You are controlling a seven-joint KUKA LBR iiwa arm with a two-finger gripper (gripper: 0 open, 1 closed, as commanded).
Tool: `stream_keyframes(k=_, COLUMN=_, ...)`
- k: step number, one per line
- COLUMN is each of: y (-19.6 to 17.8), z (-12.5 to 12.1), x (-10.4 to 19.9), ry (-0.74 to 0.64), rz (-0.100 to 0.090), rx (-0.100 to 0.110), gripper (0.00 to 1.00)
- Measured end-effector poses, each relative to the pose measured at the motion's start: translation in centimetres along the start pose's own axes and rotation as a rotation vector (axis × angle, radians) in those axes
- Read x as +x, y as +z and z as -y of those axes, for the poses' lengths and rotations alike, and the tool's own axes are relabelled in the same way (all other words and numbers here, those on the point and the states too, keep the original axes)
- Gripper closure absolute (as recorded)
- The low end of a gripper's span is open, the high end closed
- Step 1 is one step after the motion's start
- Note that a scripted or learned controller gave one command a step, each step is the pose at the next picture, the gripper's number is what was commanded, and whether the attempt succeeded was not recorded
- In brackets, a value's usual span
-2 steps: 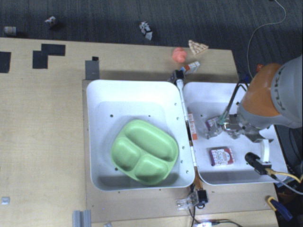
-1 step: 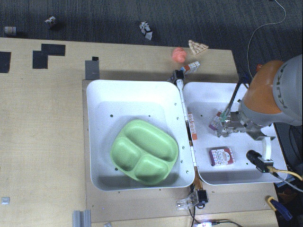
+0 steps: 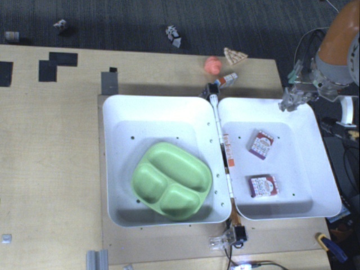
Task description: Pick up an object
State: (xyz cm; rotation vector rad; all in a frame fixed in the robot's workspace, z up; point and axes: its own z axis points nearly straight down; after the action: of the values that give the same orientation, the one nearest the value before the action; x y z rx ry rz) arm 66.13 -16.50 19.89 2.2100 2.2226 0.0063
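Gripper (image 3: pixel 291 101) over right bin's (image 3: pixel 323 167) far right corner, whether clenched or released cannot be told, two red packets (image 3: pixel 261 145) (image 3: pixel 262 185) mid-bin, apart, green tray (image 3: pixel 171 179) in left bin (image 3: pixel 115 151) on desk (image 3: pixel 50 167)

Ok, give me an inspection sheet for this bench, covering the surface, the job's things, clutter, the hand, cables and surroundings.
Surface: wooden bench bearing left bin and right bin side by side.
Job's things: green divided tray in the left bin; two small red-and-white packets, upper packet and lower packet, in the right bin.
Clutter: pink ball, wedge-shaped piece and small tube on the bench behind the bins.
Hand: hand over the right bin's far right corner, nothing seen in it.
Cables: dark cables by the arm; wires at the bench's near edge.
Surroundings: dark floor with small scattered bits.
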Motion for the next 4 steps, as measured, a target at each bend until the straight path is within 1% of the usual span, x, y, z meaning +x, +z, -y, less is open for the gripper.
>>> stream_keyframes(k=1, y=0.1, z=0.1, x=0.0, ry=0.0, rz=-0.001, rx=0.003, gripper=0.0)
stream_keyframes(k=2, y=11.1, z=2.0, x=5.0, ry=-0.001, rz=-0.002, rx=0.004, gripper=0.0)
stream_keyframes(k=3, y=10.0, z=1.8, x=5.0, ry=-0.006, rz=-0.001, rx=0.0, gripper=1.0)
stream_keyframes(k=4, y=6.5, z=-0.6, x=-2.0, ry=0.002, rz=0.0, rx=0.002, gripper=1.0)
